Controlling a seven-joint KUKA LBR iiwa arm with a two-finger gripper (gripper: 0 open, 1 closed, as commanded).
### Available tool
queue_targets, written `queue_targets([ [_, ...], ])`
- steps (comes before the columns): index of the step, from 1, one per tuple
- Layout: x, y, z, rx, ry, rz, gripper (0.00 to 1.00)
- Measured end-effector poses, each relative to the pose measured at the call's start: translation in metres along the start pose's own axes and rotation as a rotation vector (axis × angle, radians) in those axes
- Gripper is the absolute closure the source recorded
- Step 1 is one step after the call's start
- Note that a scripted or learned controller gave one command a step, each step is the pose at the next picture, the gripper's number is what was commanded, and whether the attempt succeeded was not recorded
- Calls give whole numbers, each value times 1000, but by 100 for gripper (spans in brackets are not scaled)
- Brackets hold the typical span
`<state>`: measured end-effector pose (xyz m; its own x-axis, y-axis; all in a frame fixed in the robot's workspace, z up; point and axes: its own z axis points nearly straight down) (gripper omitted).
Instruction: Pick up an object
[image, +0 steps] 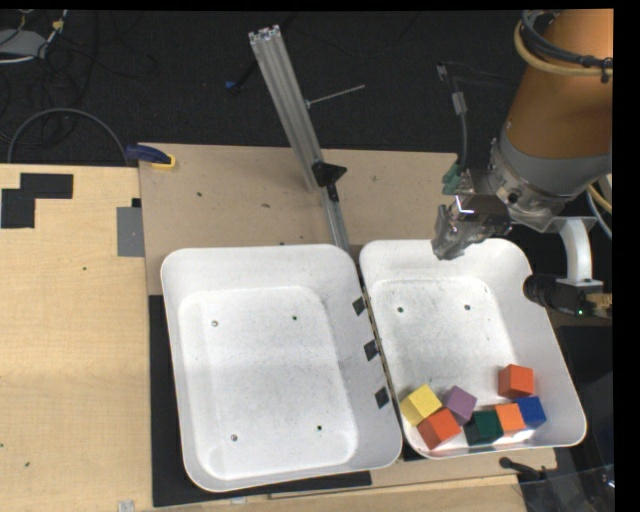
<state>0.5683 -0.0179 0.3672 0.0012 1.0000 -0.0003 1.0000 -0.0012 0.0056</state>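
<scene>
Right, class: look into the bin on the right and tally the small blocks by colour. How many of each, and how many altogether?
Yellow block: 1
Purple block: 1
Green block: 1
Blue block: 1
Orange block: 1
Red-orange blocks: 2
Total: 7, all clustered at the near end of the right bin.

- The bench (250, 200) is seen from one fixed camera set above it, tilted down at a slant.
- Both white bins, the left bin (200, 270) and the right bin (545, 300), are taken in whole from moderate distance.
- The arm (560, 90) is seen entering from the right.
</scene>
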Motion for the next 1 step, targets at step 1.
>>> queue_targets([
  [1,41,27,-41,2,1,-5,100],
])
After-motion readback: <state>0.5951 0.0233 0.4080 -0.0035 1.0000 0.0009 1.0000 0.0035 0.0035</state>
